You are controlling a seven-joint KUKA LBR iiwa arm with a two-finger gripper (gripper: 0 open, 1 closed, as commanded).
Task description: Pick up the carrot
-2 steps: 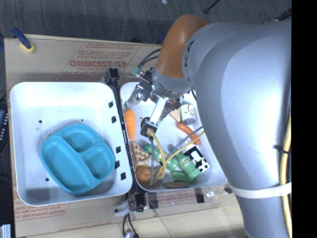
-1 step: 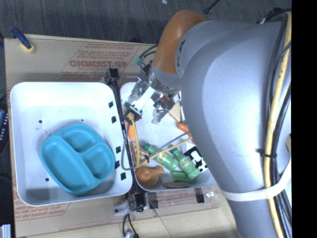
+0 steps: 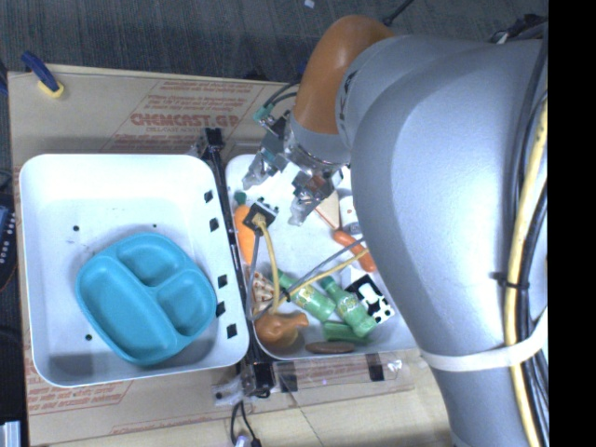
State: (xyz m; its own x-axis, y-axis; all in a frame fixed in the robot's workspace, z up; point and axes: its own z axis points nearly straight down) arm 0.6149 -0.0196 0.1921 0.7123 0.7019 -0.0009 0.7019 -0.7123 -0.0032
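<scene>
The carrot is a long orange piece lying against the left wall of the right bin, pointing toward the front. My gripper hangs over the back of that bin, just behind and to the right of the carrot's far end. Its two grey fingers are spread apart and open, with nothing between them. The big grey arm covers the right half of the bin.
The left bin holds a blue divided plate. In the right bin's front lie green items, a brown lump, a black-and-white block and a small orange piece.
</scene>
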